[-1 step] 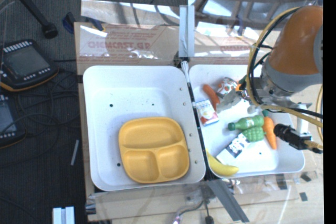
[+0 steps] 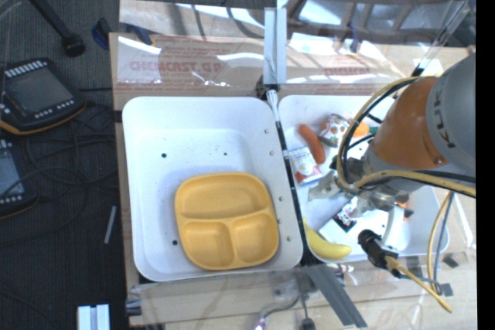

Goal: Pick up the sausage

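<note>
Since the sausage lies loose just right of the bin divider, it's probably light, soft, slippery: grab mid-length. Can't tell the gripper's state.

bins: smooth white plastic | tray: matt yellow plastic | sausage: glossy orange-red
</note>
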You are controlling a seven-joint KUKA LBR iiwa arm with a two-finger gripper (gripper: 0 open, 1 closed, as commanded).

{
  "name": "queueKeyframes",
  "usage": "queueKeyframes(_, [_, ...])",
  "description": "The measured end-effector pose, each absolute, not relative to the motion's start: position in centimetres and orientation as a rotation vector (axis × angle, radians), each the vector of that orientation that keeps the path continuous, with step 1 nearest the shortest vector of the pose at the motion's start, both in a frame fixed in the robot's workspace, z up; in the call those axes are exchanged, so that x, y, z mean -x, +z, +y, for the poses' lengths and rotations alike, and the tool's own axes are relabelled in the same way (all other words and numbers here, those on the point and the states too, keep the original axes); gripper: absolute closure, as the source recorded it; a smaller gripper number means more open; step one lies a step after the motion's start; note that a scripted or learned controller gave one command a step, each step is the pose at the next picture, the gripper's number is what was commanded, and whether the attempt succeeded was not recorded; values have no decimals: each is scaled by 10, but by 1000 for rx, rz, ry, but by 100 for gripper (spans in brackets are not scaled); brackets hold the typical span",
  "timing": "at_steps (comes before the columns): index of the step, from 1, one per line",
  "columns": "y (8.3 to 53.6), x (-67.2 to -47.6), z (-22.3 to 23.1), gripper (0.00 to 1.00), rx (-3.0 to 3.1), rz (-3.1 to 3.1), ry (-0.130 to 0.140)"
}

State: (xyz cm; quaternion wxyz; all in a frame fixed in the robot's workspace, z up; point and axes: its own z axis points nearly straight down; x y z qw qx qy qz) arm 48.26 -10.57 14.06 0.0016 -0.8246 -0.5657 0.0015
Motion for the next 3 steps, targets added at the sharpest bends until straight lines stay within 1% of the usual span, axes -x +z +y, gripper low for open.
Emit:
queueKeyframes(1, [118, -568, -149, 0, 2645, -1768, -46])
queueKeyframes(2, [114, -561, -127, 0, 2383, -2150, -47])
queueKeyframes(3, [116, -587, -127, 0, 1721, -2692, -17])
